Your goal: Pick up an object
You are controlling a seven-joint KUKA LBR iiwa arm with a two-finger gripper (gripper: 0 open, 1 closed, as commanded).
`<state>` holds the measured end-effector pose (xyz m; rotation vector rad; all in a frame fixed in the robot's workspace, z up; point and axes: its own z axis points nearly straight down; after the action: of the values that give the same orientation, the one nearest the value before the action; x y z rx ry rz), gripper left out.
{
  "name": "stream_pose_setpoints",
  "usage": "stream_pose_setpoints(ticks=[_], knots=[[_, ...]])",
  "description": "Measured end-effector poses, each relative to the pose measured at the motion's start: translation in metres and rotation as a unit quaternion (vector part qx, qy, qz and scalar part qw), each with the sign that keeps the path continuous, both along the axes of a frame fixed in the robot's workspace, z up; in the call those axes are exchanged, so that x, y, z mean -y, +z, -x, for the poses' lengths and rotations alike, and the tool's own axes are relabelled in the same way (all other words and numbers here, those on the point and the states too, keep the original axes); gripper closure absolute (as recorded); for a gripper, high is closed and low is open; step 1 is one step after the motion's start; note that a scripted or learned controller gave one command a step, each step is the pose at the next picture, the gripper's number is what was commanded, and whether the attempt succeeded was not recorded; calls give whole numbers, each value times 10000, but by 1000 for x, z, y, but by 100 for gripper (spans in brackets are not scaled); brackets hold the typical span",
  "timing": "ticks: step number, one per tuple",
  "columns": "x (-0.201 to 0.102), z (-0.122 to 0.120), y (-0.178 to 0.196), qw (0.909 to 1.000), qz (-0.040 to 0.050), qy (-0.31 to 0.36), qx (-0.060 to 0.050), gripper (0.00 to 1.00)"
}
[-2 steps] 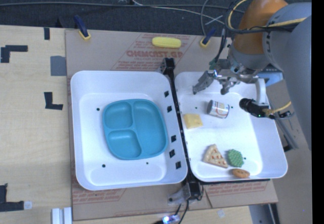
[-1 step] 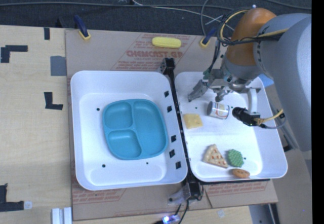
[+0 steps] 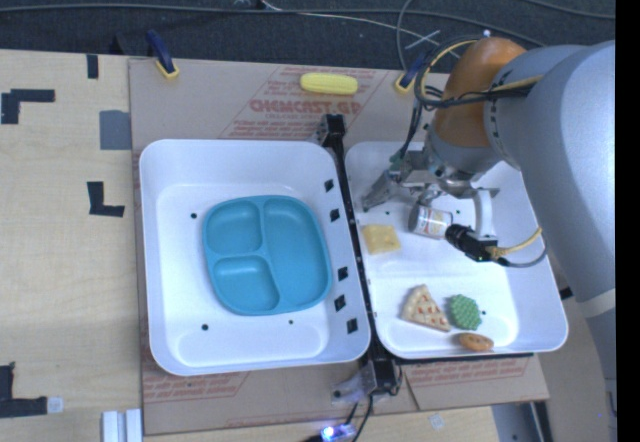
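Nearest the camera, along the front edge of the right bin [image 3: 540,330], lie three small food pieces: a pizza slice [image 3: 426,310] with red dots on a tan wedge, a green ridged piece [image 3: 464,310] touching its right side, and a small brown oval piece [image 3: 473,340] just in front of those two. Farther back, close to the bin's left wall, sits a pale yellow square block [image 3: 381,238]. My gripper [image 3: 385,192] hangs over the back left part of this bin, just behind that block and apart from it; I cannot tell how its fingers stand, since they blur into grey metal. Beside me, the left bin [image 3: 165,230] carries a blue divided plate [image 3: 266,253] in its middle. Behind both bins, red printing on the cardboard sheet [image 3: 200,100] is too blurred to read, and a yellow banana-shaped piece [image 3: 328,83] lies near its back edge.
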<state>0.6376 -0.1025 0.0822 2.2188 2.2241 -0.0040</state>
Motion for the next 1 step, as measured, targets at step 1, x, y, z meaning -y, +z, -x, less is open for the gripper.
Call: stream_pose_setpoints(ticks=[1], knots=[[0, -1, 13, 10000, 1, 6, 16, 100]])
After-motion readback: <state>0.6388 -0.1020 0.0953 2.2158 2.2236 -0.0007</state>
